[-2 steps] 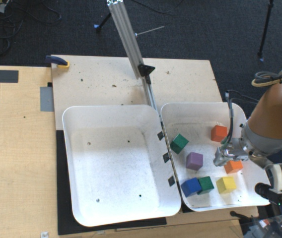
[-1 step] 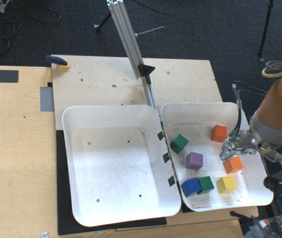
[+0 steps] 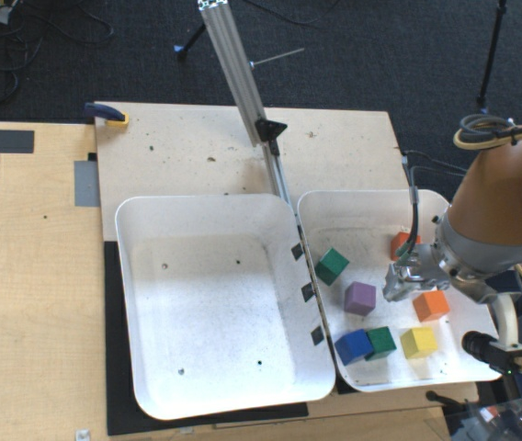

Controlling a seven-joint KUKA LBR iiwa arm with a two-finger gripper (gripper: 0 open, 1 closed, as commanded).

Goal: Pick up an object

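Note:
The right bin (image 3: 362, 211) holds several cubes: a dark green one (image 3: 332, 265), a purple one (image 3: 359, 298), a blue one (image 3: 353, 345) touching a smaller green one (image 3: 381, 341), a yellow one (image 3: 418, 342) and an orange one (image 3: 430, 305). A red-orange block (image 3: 398, 243) is partly hidden behind the arm. My gripper (image 3: 402, 282) hangs low over the right bin, between the purple cube and the orange cube, just below the red-orange block. I see nothing held in it.
The left bin (image 3: 206, 283) lies beside the right one, with a divider edge (image 3: 305, 283) between them. A slanted aluminium bar (image 3: 238, 67) rises behind the bins. A blue clamp (image 3: 107, 113) sits at the bench's back left. Cables (image 3: 482, 131) hang at right.

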